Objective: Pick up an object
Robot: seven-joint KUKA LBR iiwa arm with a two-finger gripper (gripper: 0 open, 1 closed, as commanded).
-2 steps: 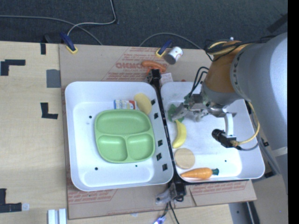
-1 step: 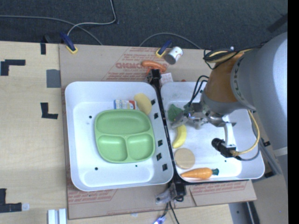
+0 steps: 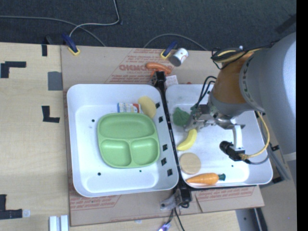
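one banana is lying under the end effector; can't tell its grip; light, smooth, best pinched mid-body.

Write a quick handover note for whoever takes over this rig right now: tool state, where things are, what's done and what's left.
Tool: low in the right bin, over the banana and beside the green toy; grip unclear.
Right bin also holds a round cookie and a carrot.
Left bin: green divided plate, lemon, small carton.
Done: nothing visibly lifted.
Left: grasp and lift one object.
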